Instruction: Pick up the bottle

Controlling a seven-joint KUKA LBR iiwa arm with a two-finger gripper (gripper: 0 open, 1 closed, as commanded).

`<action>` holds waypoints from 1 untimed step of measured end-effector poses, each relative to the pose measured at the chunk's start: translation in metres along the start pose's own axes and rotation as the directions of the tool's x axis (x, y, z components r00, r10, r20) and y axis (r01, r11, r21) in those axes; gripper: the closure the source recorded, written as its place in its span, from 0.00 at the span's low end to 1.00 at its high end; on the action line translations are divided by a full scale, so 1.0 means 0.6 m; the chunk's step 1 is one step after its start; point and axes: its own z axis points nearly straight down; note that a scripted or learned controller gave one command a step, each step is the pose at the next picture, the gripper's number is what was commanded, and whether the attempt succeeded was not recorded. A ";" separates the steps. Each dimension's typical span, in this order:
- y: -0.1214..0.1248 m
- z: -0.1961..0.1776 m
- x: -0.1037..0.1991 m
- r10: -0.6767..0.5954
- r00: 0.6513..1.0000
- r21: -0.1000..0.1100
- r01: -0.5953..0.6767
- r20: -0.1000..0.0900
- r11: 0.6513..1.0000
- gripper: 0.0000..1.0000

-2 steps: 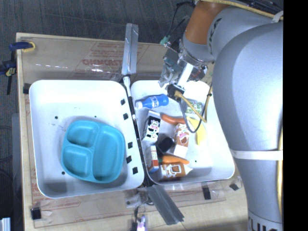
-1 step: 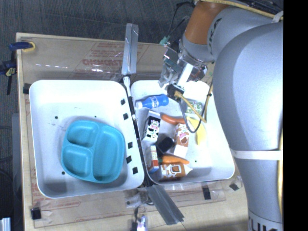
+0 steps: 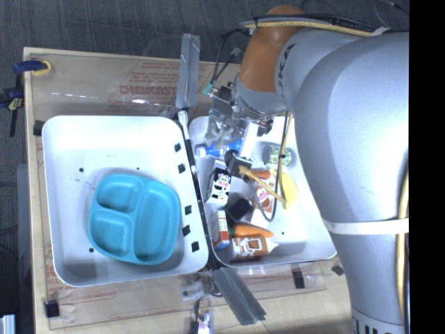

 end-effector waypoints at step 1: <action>0.021 0.168 -0.066 0.016 1.000 -0.001 -0.016 0.001 1.000 0.00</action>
